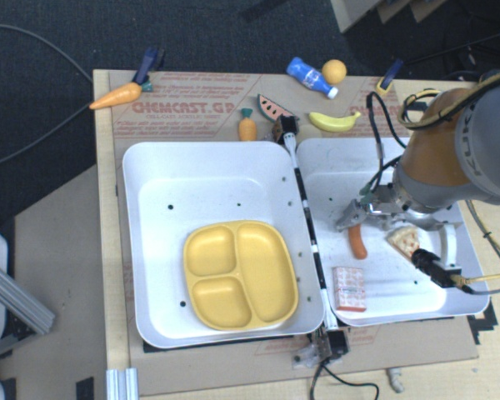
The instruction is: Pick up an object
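In the right bin (pixel 333 169) lie an orange-red sausage (pixel 357 242), a pale bread-like piece (pixel 405 241) and a small pink-and-white packet (pixel 348 288). My gripper (pixel 356 212) reaches in from the right and hangs just above the sausage's upper end, with the bread piece to its right. The grey arm and its orange band (pixel 433 144) cover the bin's right part.
The left bin (pixel 162 177) holds a yellow three-compartment tray (pixel 237 273). Behind the bins on the cardboard lie a carrot (pixel 117 97), a watermelon slice (pixel 272 107), a small orange toy (pixel 247 128), a banana (pixel 333 122), a blue bottle (pixel 311 77) and an orange ball (pixel 335 70).
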You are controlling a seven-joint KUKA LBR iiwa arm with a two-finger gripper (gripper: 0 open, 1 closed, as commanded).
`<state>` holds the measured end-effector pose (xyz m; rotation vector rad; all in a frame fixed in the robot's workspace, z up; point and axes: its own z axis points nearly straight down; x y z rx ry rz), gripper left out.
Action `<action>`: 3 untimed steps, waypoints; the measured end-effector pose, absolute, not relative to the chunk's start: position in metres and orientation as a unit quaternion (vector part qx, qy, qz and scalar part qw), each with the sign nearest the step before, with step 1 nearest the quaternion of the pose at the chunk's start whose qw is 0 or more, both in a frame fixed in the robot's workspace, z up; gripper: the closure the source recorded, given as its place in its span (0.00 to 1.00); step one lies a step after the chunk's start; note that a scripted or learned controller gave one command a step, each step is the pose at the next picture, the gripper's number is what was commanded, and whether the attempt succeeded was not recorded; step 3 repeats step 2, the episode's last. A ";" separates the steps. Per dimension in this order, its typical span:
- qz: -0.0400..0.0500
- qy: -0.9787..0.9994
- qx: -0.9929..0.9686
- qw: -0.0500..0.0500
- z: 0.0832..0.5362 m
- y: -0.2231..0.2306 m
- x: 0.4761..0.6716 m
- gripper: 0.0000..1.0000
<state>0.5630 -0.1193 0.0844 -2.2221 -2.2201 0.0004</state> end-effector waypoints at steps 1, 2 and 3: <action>0.000 -0.707 -0.708 -0.001 0.094 -0.119 0.563 1.00; 0.000 -0.708 -0.707 0.000 0.185 -0.051 0.576 1.00; 0.000 -0.708 -0.707 0.000 0.185 -0.051 0.576 1.00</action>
